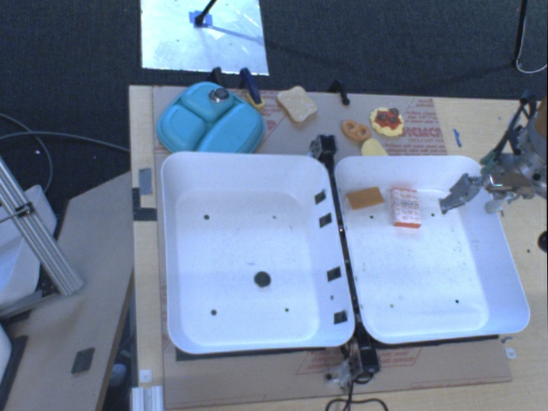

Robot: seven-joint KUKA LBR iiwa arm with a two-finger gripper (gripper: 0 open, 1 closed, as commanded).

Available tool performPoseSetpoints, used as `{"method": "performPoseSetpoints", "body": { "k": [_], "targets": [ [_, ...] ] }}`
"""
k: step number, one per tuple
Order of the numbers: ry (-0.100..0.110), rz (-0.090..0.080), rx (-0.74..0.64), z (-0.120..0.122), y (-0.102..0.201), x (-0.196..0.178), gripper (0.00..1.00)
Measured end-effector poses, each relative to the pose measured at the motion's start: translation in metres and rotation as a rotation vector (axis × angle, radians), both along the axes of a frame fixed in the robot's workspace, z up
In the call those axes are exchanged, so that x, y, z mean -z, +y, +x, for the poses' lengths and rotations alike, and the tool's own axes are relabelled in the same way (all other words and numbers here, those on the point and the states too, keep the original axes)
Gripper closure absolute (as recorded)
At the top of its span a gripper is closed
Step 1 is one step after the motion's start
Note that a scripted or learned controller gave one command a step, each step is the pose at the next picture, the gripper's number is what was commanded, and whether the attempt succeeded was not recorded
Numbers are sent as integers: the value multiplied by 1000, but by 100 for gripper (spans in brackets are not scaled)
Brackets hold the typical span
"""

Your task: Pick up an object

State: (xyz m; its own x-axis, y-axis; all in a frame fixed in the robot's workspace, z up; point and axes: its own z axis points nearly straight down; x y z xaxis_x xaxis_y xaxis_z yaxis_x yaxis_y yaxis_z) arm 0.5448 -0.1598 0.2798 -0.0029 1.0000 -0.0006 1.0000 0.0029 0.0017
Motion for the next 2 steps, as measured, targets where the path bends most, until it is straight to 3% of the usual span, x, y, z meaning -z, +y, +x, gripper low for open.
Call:
{"method": "performPoseSetpoints", "body": {
  "k": [1, 2],
  "targets": [
    [4, -1, 3, 46, -44, 121, 0],
    [-9, 3, -3, 117, -39, 195, 0]
  ]
}}
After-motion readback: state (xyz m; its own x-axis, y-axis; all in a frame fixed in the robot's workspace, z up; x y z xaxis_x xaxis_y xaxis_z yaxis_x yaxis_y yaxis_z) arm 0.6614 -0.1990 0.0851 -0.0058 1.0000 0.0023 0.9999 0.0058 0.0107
